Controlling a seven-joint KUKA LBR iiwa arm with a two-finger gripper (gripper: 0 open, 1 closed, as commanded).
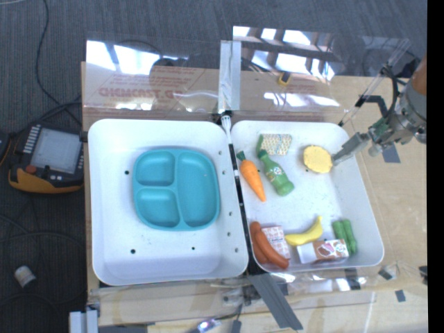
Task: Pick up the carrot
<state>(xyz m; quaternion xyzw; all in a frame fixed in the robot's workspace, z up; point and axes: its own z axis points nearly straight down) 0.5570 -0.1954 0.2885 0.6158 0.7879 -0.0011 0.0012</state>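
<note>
The orange carrot (252, 177) with a green top lies tilted at the left side of the right bin (361, 186), close to the wall between the two bins. A green bottle (276, 173) lies just to its right. My gripper (345, 153) hangs over the right bin's upper right part, next to a round yellow item (317, 159), well to the right of the carrot. Nothing is seen held in it.
A teal divided plate (174, 189) sits in the left bin (111, 207). The right bin also holds a cracker packet (275, 143), a banana (305, 235), a red sausage (268, 247), a green vegetable (345, 236) and small packets (327, 250).
</note>
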